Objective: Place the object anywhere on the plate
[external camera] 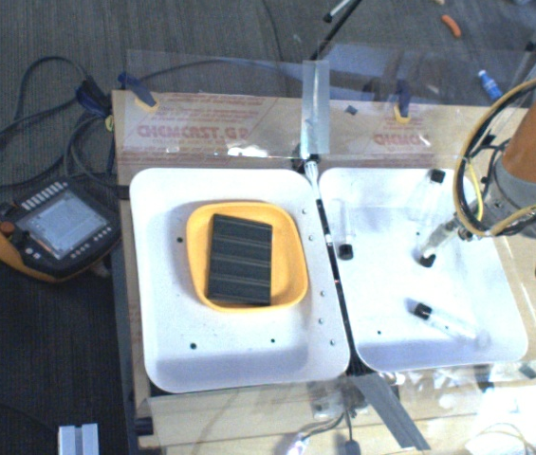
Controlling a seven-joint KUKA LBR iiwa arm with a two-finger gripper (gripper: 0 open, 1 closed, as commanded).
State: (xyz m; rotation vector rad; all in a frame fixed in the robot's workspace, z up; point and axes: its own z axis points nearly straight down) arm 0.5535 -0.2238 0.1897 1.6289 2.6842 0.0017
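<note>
**Desk:** What sits on the tabletop (249, 401)?

**Photographer:** Two shallow white bins stand side by side, parted by a thin metal strip (313, 112). The left bin (154, 349) holds a yellow plate (291, 254). The black ridged block (240, 259) lies flat in the middle of that plate, its long side running away from the camera and yellow rim showing all round it.

**Desk:** And the right bin (495, 349)?

**Photographer:** Two clear tubes with black caps lie on its floor, one (448, 322) near the front and one (343, 235) just beside the left wall. The grey arm (524, 188), with its orange band, reaches in from the right. The end effector (471, 227) hangs over that bin's right half, well apart from the plate. Loops of yellow cable crowd it, so it cannot be told whether it is released or clenched.

**Desk:** The room around it?

**Photographer:** A clear sheet with red lettering (196, 131) lies across the back of the tabletop, taped at the corners. Dark grey carpet (40, 17) covers the floor beyond. A handheld control pendant (54, 230) in an orange-edged case rests on the carpet left of the tabletop, with black cables (59, 83) curling behind it. Small orange and blue scraps dot the carpet at the upper right.
</note>
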